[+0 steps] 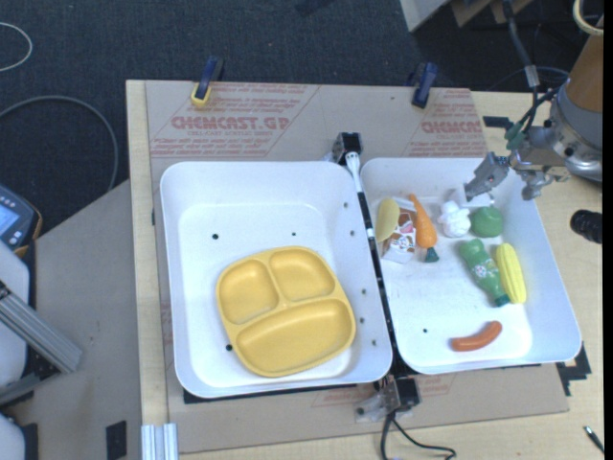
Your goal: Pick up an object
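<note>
In the left bin (182, 286) lies a yellow tray (285, 310); the spread tool (510, 182) hovers over the toy-filled right bin (556, 305).

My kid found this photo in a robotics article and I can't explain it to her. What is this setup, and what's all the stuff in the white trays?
This is one picture from a camera fixed above a workbench, looking down at a slant. A grey robot arm reaches in from the right; its hand hangs over the far edge of the right bin, with nothing seen between its fingers.

Two shallow white bins sit side by side. The left bin holds a yellow divided plate. The right bin holds toy food: a carrot, a corn cob, a green bottle, a sausage, a small white piece and a green piece.

The robot's job is simply to pick one thing up.
</note>
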Robot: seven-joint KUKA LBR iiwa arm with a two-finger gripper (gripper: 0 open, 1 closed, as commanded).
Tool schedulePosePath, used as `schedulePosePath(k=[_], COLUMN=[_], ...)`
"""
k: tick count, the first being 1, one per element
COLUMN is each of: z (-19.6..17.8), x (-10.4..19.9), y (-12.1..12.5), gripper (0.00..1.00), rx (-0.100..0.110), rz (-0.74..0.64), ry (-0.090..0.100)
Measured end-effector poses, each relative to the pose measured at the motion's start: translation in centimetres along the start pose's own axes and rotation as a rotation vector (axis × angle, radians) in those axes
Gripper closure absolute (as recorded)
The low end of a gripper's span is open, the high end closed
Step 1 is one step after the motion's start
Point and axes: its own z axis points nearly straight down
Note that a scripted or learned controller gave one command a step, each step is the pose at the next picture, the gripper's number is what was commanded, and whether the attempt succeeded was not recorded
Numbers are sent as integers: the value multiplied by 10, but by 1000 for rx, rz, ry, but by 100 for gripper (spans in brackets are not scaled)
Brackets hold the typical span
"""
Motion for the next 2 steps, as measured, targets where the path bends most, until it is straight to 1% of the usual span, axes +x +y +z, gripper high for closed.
schedulePosePath(k=[1, 2], z=[79, 52], x=[5, -27], y=[-8, -45], gripper=[0, 0], rx=[8, 2], rz=[0, 4], ry=[2, 0])
